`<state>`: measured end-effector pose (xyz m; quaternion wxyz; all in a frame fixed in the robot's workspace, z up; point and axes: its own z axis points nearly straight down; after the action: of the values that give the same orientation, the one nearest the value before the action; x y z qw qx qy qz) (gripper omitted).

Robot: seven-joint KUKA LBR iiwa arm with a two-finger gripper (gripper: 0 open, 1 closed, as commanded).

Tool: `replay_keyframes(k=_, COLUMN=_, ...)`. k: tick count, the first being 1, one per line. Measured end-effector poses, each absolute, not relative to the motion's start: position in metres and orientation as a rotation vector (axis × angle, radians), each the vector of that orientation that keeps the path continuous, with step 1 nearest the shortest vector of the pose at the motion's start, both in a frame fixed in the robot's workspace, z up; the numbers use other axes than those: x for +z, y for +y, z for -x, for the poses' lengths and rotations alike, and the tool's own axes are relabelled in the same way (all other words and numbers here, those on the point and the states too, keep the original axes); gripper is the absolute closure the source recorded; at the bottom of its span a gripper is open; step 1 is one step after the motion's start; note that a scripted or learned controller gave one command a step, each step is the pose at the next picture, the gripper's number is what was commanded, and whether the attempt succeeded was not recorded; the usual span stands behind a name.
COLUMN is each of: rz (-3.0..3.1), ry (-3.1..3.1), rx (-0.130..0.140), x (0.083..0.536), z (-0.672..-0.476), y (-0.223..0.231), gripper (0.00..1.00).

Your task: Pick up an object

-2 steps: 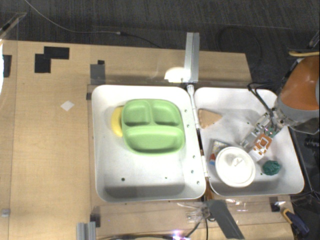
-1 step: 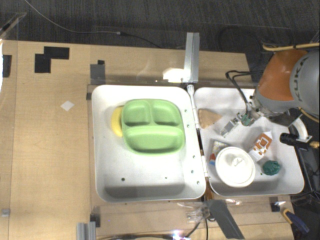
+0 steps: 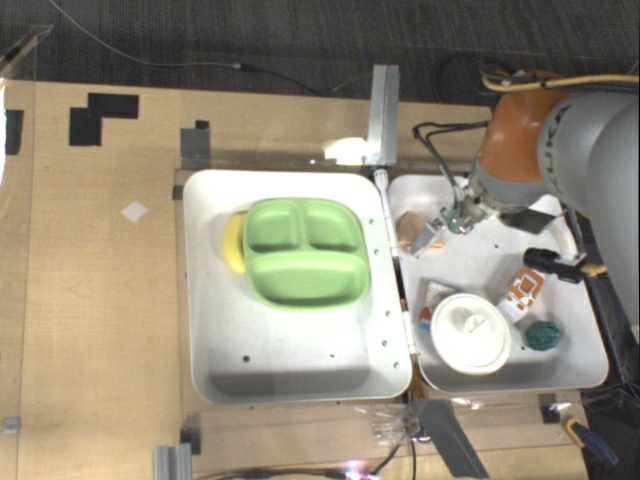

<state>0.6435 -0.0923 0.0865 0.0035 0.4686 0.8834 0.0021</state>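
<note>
A pale wooden bench [image 3: 90, 298] holds two white bins. In the right bin [image 3: 590, 363], the gripper [image 3: 440, 230] hangs low; its grip cannot be told. The brown object [image 3: 409, 230] beside it wants centring first.

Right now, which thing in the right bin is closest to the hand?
The small brownish object in the bin's upper left corner, just left of the hand; the white bowl and green lump lie far lower.

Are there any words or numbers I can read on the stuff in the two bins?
No words or numbers can be read.
Small orange and white packet in the right bin: it has printing, too small and blurry to read.
Clear wrapper beside the white round lid: marks too blurry to read.
Green divided tray in the left bin: plain, no writing.
</note>
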Motion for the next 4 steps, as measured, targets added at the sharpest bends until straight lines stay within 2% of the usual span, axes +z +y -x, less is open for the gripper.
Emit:
replay_keyframes(k=1, rz=-1.673, ry=2.671, rx=-0.007, x=0.086, z=-0.667, y=-0.089, gripper=0.00)
replay_keyframes(k=2, rz=-1.568, ry=2.713, rx=0.006, x=0.187, z=-0.671, y=-0.062, gripper=0.00)
replay_keyframes(k=3, rz=-1.556, ry=2.715, rx=0.008, x=0.198, z=-0.673, y=-0.060, gripper=1.00)
replay_keyframes(k=4, rz=-1.556, ry=2.715, rx=0.008, x=0.198, z=-0.673, y=-0.060, gripper=0.00)
